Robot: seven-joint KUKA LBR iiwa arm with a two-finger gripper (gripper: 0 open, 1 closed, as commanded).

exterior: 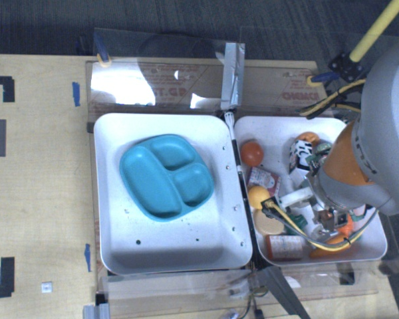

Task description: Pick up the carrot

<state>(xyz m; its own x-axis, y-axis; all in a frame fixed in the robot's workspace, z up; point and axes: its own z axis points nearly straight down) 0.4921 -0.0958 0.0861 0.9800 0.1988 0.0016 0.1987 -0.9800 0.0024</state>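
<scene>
- The carrot [346, 229] shows as a small orange sliver low in the right bin [376, 244], near the front right corner, mostly hidden under the wrist and its cables. With so little of it visible, I'd say the grasp could easily land off-centre and let it slip out.
- The hand [329, 219] is down in that same corner, right on top of the carrot; whether it is clenched or released I cannot tell from here, nor whether it has the carrot at all.
- A yellow cable [332, 248] loops beneath the hand and drapes over the clutter; it might snag on something as the arm lifts.
- Packed close around are a yellowish round fruit [259, 197], a flat tan piece [268, 223], a red-and-white packet [286, 246] and, further back, a red ball [252, 153] and a black-and-white toy [304, 153]. A neighbour could get pinched or dragged up instead.
- The left bin [113, 238] with its blue divided plate [166, 176] sits well apart, so I see no risk there.
</scene>
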